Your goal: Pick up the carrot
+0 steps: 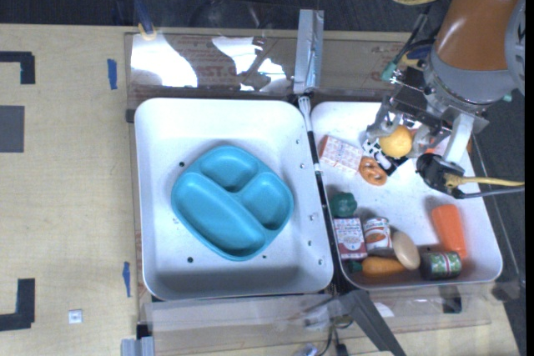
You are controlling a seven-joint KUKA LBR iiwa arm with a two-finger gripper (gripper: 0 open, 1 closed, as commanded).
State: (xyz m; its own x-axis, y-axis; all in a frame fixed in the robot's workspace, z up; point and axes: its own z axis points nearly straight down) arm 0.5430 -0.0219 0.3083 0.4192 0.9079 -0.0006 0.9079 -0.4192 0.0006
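So the carrot (pixel 449 228) is just lying loose by the right wall of the right bin (pixel 492 258), well clear of the claw (pixel 399 139), which is up near the back, closed on a yellow ball (pixel 397 141), not the target.

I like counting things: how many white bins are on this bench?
2. The left bin holds a blue divided plate. The right bin sits beside it, full of small toy foods; nothing suggests a hidden third.
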